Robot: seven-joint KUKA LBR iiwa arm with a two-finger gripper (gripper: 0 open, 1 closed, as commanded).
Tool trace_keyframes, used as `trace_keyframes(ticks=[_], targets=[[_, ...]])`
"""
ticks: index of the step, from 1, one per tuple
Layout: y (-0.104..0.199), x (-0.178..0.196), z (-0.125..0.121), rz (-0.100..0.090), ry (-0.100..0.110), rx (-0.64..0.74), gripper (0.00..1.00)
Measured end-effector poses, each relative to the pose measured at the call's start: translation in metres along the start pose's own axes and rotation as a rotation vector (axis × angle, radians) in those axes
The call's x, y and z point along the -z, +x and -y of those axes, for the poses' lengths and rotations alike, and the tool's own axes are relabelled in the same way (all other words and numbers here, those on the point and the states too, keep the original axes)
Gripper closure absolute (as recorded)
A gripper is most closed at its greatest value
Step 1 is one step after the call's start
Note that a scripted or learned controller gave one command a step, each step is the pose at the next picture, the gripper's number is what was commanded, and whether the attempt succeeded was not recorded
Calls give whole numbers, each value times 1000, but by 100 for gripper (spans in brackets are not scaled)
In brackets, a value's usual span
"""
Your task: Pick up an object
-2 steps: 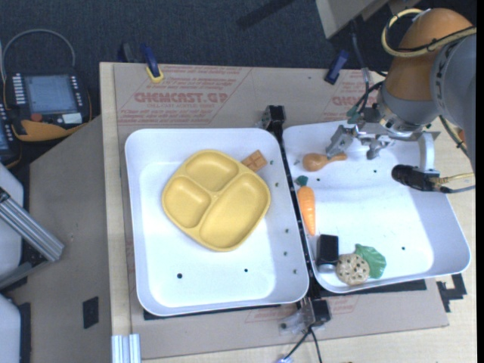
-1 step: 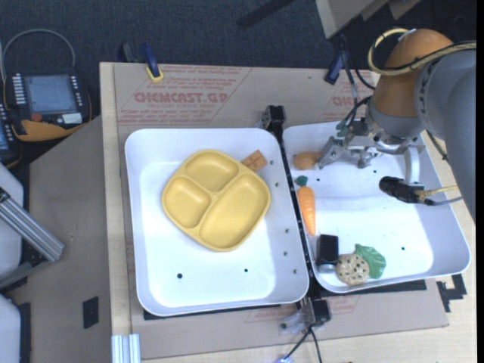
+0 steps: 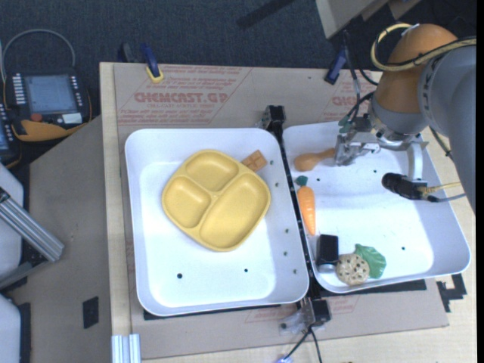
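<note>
The gripper [image 3: 346, 151] hangs low over the right bin [image 3: 446, 240], just beside a tan drumstick-shaped piece [image 3: 311, 159] (whether its jaws are closed I cannot tell). A carrot [image 3: 306, 209] lies along the bin's left wall.

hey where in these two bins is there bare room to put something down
Left bin: the front strip below the yellow divided plate is bare. Right bin: the middle floor, between the carrot and the right wall. Crowded: the right bin's front-left corner, with the black block, cookie and green piece, and around the gripper.
</note>
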State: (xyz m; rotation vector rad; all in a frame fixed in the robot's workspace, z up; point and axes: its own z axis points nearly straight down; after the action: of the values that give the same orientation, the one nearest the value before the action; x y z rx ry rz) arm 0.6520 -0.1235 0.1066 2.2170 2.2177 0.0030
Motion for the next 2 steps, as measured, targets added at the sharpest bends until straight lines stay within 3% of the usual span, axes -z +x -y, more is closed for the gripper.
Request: trace_keyframes(ticks=[2], targets=[[2,118,1,0,-4,1,100]])
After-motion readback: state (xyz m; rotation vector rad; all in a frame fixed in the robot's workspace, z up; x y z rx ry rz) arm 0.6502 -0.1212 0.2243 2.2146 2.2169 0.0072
